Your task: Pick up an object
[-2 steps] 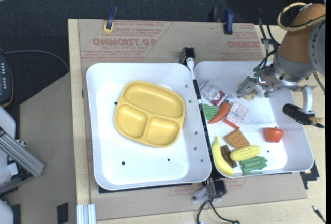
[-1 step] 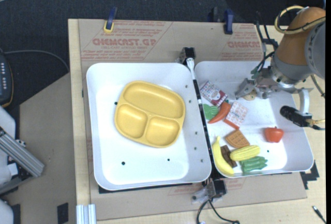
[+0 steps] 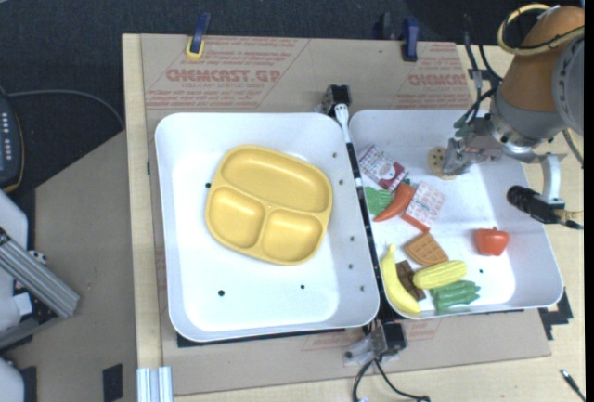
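Two shallow white bins are being viewed from above. The left bin (image 3: 176, 205) is being occupied by a yellow divided plate (image 3: 267, 203), lying flat near its centre. The toys are being kept in the right bin (image 3: 538, 252), presumably so that picks are drawn from one side and the other is spared for dropping.

The gripper (image 3: 458, 152) is being lowered at about twelve o'clock in the right bin, just beside a small tan cookie (image 3: 437, 160) near the far wall. Whether it is spread or pressed together cannot be told; nothing is being seen held in it.

The cookie is judged the likely target, being nearest the tool and apart from the rest. A red-and-white packet (image 3: 381, 166) is lying at about ten o'clock, with a carrot (image 3: 397, 201) just below it. A red tomato (image 3: 491, 241) is sitting alone at about four o'clock. At about seven o'clock, a banana (image 3: 397, 284), a corn cob (image 3: 438, 275) and a waffle (image 3: 426, 250) are being crowded together, touching, which would be making a clean pick there harder.
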Controlling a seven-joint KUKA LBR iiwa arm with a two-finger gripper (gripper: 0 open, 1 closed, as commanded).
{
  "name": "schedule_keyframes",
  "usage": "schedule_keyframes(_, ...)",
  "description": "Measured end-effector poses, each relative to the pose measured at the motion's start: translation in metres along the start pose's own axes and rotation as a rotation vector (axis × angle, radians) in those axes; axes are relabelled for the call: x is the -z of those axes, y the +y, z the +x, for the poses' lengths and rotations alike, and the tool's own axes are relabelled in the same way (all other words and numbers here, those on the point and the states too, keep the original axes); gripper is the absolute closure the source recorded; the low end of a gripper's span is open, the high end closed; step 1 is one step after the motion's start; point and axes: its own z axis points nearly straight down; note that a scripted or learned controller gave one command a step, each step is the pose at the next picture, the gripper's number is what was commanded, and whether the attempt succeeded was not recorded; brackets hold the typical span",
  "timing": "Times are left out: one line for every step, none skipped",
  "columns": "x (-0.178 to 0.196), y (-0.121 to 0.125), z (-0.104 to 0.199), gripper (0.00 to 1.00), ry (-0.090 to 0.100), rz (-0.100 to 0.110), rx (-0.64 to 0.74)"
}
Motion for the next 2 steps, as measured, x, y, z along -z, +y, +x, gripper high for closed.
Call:
schedule_keyframes(0.046,0.004,-0.006,1.0,-0.003,-0.01,-0.001)
schedule_keyframes(0.097,-0.003,-0.002,1.0,-0.003,-0.01,0.0)
